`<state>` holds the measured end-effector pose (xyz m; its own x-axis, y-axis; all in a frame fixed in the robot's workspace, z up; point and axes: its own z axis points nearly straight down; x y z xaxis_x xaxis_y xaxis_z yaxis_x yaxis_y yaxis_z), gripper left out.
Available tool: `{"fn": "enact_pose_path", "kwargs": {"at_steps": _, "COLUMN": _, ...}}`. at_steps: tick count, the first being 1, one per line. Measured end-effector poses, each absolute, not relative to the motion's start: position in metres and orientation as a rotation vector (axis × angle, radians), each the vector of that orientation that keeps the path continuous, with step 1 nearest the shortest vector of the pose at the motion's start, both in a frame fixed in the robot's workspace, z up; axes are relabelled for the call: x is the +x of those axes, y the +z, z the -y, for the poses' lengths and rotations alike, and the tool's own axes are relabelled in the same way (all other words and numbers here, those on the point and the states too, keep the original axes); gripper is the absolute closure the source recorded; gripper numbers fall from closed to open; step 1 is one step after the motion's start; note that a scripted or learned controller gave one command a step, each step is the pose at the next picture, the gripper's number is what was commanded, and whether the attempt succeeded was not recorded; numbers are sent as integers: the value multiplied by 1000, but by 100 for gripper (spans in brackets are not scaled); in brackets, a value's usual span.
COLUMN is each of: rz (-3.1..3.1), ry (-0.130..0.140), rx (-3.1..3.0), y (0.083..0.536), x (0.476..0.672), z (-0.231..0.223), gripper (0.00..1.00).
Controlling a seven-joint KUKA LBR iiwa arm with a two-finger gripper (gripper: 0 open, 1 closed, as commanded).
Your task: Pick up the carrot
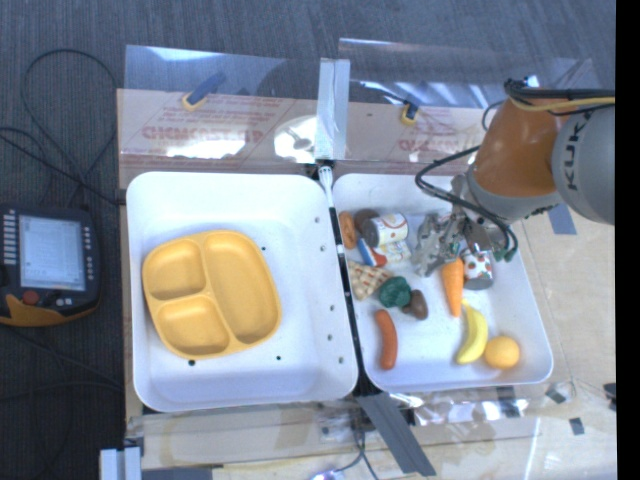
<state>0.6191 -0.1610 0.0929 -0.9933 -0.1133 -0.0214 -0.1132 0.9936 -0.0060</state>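
From above, the gripper [447, 240] hangs over the right bin [530, 313], its metal fingers too cluttered to read (open or closed, I cannot tell). The carrot [453, 285], orange and tapered, lies just below them, beside the banana [472, 334].

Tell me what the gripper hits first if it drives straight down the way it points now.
Probably the carrot: the gripper hangs just above its top end, pointing down into the right bin. Depth is unclear from this slant, so it could slip beside it.

A robotics lab: teach pendant [47, 265], taped bench [240, 128], carpet [300, 8].
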Motion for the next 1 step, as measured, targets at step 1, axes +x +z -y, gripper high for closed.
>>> {"fn": "enact_pose_path", "kwargs": {"at_steps": 1, "rz": -3123, "ry": -4, "rx": -232, "y": 134, "x": 645, "z": 155, "gripper": 100}}
